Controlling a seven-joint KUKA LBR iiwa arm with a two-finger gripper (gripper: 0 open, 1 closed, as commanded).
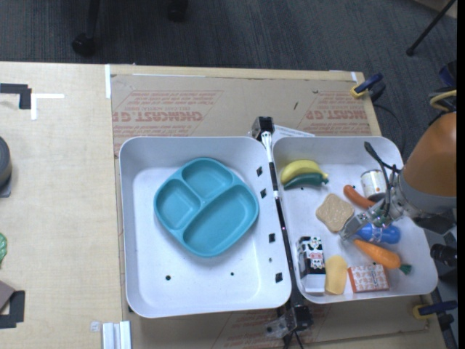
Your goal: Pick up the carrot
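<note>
Two shallow white bins are seen side by side on the bench. In the left bin (138, 267) a blue divided plate (207, 206) is laid. The right bin (421, 286) is crowded with toy foods. The carrot (379, 253) is found near the bin's right wall, lying on the floor with its green tip pointing right, just below a blue object (383, 233). The gripper (363, 224) is lowered at the blue object, just above the carrot, with nothing visibly gripped; whether it is open or closed cannot be told. A banana (303, 172), a cracker (334, 212), a hot dog (357, 196) and a small milk carton (312, 257) are also seen there
</note>
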